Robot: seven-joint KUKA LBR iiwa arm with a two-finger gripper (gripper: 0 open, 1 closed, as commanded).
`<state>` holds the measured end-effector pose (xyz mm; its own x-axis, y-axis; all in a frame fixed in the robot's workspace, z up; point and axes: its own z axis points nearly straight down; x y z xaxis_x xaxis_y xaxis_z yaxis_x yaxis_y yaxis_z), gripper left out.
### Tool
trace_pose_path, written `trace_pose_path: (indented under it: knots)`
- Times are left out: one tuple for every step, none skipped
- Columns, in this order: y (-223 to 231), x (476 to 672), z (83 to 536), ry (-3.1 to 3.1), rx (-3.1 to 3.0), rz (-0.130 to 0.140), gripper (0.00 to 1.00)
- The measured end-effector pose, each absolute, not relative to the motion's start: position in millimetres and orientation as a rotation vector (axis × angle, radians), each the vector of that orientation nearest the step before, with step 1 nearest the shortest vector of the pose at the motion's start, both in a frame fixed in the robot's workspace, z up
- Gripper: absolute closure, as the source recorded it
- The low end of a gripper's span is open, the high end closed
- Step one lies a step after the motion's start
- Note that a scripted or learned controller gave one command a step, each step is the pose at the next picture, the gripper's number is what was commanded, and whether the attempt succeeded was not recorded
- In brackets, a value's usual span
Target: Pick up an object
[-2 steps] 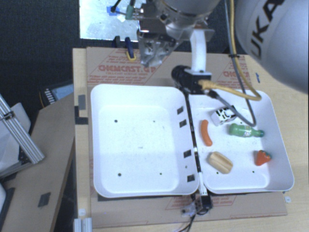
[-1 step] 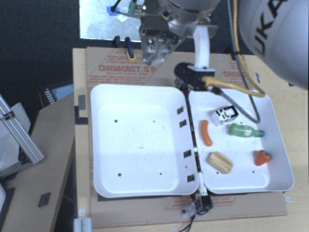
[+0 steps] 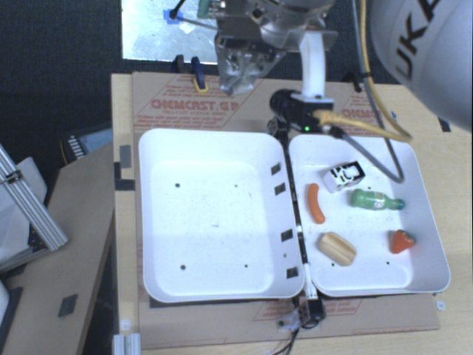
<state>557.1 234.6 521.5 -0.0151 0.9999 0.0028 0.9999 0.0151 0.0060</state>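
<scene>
The right bin point(image 3: 425, 231) holds several small items: an orange sausage point(image 3: 316, 203), a tan bread roll point(image 3: 337, 248), a green bottle point(image 3: 375, 200) lying on its side, a red strawberry-like piece point(image 3: 401, 241) and a small black-and-white box point(image 3: 344, 174). My gripper point(image 3: 235, 78) hangs high above the far edge of the left bin point(image 3: 214, 272), well away from those items. I see nothing between its fingers.
Both bins rest on a cardboard sheet point(image 3: 185, 103) printed with red lettering. Blue and yellow clamps point(image 3: 194, 71) sit at the sheet's far edge. An aluminium rail point(image 3: 26, 202) leans at the left, beside the bench.
</scene>
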Motion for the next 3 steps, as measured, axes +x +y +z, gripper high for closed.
trace_pose_path:
  knots:
    - [182.4,502.1,494.2,2.220,2.224,-0.001,1.00]
    - [214.4,539.6,537.4,2.226,2.212,0.011,1.00]
    - [213.0,538.3,535.1,2.227,2.215,0.003,0.00]
